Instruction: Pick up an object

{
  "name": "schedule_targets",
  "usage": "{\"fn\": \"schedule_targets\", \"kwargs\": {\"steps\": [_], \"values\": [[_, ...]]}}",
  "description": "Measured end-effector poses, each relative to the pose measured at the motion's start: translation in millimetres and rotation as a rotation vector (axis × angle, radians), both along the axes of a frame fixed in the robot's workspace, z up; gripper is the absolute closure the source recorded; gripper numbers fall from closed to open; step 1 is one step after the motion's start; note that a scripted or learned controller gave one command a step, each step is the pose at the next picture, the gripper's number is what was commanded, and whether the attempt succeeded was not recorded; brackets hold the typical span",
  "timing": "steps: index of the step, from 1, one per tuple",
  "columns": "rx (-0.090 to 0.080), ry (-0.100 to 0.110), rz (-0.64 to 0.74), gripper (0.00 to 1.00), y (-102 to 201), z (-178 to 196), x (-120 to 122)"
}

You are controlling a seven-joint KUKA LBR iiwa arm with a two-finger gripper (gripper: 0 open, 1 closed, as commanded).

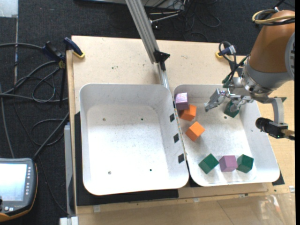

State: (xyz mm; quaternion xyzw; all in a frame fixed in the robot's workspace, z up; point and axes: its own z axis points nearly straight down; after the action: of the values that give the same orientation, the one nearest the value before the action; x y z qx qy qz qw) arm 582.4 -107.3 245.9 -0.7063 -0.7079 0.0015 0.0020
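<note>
Green block point(231, 109) between parted end effector point(224, 104) fingers, right bin point(262, 165)

My arm is a rounded grey metal limb point(272, 71) with a glossy orange band point(274, 41). A yellow-and-black cable loops over its top. My 2-finger gripper point(224, 103) is silvery metal with dark teal fingertips.

Two bins sit side by side on the bench point(117, 55), the left bin point(93, 125) touching the right bin point(262, 158). In the right bin, two cubes point(184, 105) touch at its far left corner, a lone cube point(195, 131) lies nearer, and a row of three cubes point(227, 163) lines the near edge. The gripper point(224, 103) hangs over the far part, seemingly around another cube point(231, 109).
</note>
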Motion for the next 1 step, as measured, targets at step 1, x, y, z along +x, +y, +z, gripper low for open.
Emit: {"fn": "schedule_targets", "kwargs": {"steps": [1], "values": [[-0.001,-0.005,-0.002,0.00,-0.3,2.6,0.8]]}}
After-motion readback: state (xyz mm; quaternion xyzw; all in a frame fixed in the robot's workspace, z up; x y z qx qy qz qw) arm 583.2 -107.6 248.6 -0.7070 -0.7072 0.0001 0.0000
